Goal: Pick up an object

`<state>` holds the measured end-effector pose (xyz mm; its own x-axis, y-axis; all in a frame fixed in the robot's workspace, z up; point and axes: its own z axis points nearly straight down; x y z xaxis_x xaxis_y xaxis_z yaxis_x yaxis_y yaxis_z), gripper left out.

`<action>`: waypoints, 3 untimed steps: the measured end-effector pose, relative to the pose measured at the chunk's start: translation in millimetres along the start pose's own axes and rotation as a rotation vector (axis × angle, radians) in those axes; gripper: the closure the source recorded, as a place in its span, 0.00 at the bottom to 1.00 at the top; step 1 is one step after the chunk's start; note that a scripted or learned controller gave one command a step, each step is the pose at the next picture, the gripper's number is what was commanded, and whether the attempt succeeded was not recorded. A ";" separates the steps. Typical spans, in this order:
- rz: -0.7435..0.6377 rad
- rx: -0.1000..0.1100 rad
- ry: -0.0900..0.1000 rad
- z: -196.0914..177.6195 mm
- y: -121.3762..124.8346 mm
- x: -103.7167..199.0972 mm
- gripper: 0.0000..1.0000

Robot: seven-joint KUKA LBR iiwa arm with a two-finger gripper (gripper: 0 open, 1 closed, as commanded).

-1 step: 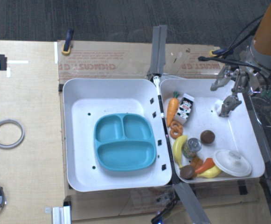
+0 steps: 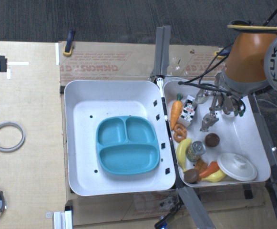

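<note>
The gripper (image 2: 210, 122) hangs over the right bin (image 2: 260, 128) at about its 12 o'clock, fingers slightly apart with nothing between them. A brown ball (image 2: 212, 140) lies just below at 6 o'clock; a carrot (image 2: 176, 113) and a small printed box (image 2: 188, 110) lie at 9 o'clock.
</note>
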<state>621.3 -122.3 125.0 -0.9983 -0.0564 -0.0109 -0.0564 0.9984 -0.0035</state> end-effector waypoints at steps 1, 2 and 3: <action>0.107 0.009 -0.032 15.6 21.5 6.2 0.00; 0.201 0.002 -0.039 15.8 23.0 74.7 0.00; 0.115 -0.002 0.007 33.6 -96.3 79.2 0.00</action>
<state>548.0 -223.0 90.8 -0.9983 0.0582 -0.0043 0.0582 0.9983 -0.0008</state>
